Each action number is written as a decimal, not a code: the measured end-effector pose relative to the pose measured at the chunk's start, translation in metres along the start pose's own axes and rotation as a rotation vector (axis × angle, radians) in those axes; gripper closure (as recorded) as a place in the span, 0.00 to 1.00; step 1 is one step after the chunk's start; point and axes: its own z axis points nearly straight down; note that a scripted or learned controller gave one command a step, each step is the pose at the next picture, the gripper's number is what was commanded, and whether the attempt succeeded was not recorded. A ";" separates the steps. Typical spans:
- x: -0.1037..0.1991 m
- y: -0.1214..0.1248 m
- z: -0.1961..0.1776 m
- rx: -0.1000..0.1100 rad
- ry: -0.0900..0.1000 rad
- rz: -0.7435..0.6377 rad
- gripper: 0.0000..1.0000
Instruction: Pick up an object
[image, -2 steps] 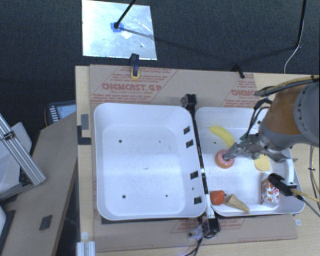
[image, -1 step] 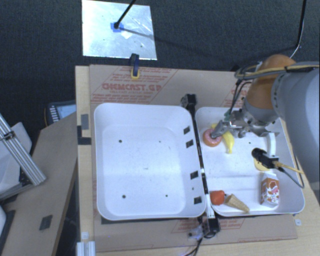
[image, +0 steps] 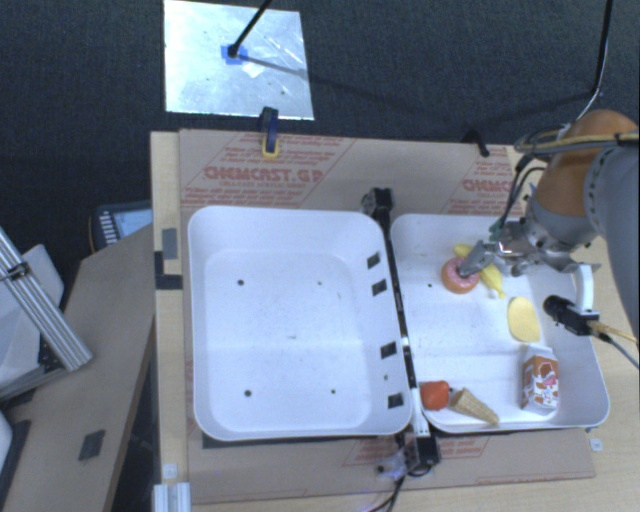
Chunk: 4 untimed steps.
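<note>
My gripper hangs low over the back of the right bin, reaching in from the right. Its tip sits at the right edge of a pink ring-shaped donut and overlaps it. A yellow banana-like piece lies just under the gripper, with another yellow bit behind the donut. A pale yellow oval lies to the right of centre. A small brown and white carton stands near the front right corner. An ice-cream cone and a red-orange fruit lie at the front left.
The left bin stands beside the right one, with a black clipped divider between them. A black cable end hangs off the arm over the right bin's right side. Cardboard lies beneath both bins.
</note>
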 end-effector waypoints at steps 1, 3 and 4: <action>-0.013 -0.040 -0.101 -0.002 0.000 -0.001 0.00; -0.023 0.027 -0.034 -0.017 0.010 -0.012 1.00; -0.025 0.025 -0.028 -0.013 0.005 -0.008 1.00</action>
